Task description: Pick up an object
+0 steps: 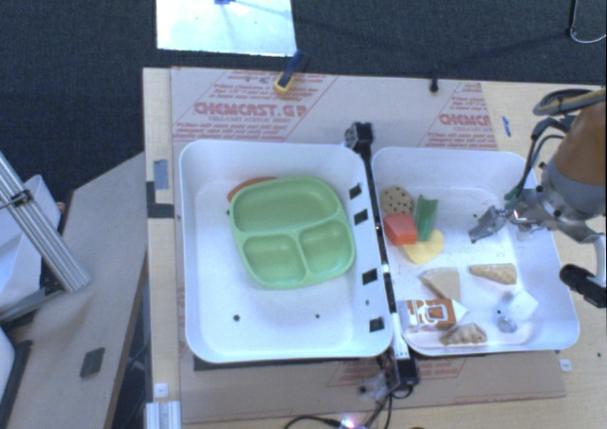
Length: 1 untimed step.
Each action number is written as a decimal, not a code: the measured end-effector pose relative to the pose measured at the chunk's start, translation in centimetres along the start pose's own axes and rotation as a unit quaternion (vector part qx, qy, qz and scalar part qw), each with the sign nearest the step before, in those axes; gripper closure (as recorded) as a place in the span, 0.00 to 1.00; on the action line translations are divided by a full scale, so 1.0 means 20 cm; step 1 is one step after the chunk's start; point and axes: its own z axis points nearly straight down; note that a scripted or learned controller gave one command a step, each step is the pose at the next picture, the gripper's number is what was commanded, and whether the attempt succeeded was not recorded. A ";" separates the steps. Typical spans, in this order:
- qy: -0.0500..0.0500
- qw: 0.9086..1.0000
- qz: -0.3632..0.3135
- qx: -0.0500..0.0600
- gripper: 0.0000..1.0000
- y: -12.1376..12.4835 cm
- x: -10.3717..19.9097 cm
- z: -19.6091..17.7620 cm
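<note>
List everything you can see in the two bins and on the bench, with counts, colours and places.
divided tray: 1, green, left bin
cookie: 1, tan with dark chips, right bin, far left
red block: 1, red, beside the cookie
green piece: 1, green, right of the red block
yellow piece: 1, yellow, under them
wedges: 2, tan, right bin middle
printed card: 1, white and brown, near left
hand: 1, grey, over right bin

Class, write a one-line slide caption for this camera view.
Gripper poised over the right bin of toy food; green tray in the left bin.
</note>
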 end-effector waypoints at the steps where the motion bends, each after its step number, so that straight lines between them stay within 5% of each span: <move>1: 0.000 1.000 0.000 0.001 0.00 0.00 0.00 0.26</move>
